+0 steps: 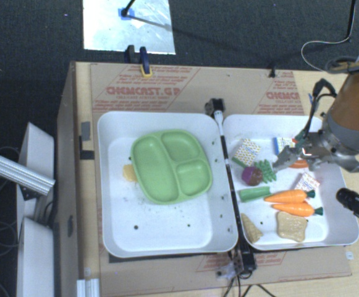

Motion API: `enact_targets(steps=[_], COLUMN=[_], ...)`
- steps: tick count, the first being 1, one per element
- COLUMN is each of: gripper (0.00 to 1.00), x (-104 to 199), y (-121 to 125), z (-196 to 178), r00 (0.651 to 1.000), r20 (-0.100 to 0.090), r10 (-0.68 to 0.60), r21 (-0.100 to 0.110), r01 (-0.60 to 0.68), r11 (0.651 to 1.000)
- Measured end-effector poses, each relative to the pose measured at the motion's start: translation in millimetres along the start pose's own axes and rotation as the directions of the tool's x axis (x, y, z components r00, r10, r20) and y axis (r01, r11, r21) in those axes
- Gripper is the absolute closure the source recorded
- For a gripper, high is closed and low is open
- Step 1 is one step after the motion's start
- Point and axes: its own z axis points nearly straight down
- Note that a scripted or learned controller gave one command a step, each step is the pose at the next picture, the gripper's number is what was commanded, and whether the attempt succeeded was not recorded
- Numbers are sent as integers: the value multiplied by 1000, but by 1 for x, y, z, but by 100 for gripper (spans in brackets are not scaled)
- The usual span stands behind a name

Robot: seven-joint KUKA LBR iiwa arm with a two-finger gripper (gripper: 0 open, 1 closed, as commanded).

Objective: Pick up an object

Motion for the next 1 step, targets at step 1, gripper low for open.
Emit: enact_targets(steps=[1], gripper=[0], x=[-40], y=[31], z=[114], r00=[1000], r20=[0], r10=[3], r21=[4], r01=[-3], r11=[1000])
